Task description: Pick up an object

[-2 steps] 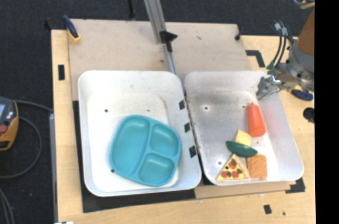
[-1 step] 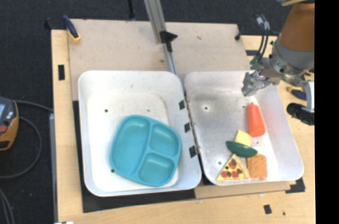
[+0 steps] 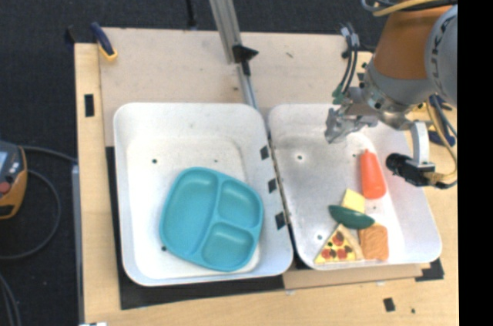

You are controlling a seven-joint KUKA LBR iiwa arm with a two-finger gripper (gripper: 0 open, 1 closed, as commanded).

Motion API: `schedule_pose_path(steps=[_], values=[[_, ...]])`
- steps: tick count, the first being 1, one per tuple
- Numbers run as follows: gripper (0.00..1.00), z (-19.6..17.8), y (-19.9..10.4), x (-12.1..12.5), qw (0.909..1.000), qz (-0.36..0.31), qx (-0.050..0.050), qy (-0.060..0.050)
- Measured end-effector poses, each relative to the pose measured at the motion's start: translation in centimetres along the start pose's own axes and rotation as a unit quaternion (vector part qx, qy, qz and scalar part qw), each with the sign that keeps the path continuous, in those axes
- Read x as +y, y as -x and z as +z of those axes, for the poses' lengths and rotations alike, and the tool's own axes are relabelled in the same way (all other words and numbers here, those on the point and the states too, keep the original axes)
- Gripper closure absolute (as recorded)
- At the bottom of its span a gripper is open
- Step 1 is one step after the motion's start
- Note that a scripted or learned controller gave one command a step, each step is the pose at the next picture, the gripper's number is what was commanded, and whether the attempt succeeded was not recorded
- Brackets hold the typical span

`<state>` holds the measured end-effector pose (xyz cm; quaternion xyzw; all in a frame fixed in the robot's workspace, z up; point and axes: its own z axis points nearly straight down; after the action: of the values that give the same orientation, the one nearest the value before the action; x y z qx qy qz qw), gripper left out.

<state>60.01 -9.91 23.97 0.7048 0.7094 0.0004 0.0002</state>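
Gripper poised above the right bin's toy food

The gripper (image 3: 339, 126) hangs over bare floor of the right bin (image 3: 308, 178), its grasp unreadable; the nearby carrot (image 3: 372, 175) could roll off a slanted, off-centre pinch.

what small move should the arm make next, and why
Probably shift the hand toward the near right and lower it over the orange carrot. The hand sits above bare floor at the far end of the right bin, while the carrot is the closest toy and lies apart from the cluster nearer the front.
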Motion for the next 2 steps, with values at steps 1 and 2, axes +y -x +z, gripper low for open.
schedule_pose_path(steps=[1,2], values=[[1.00,-0.5,-6.1,1.1,1.0000,-0.001,0.001,0.001],[1.00,-0.9,-10.9,2.3,1.0000,0.000,0.000,0.001]])
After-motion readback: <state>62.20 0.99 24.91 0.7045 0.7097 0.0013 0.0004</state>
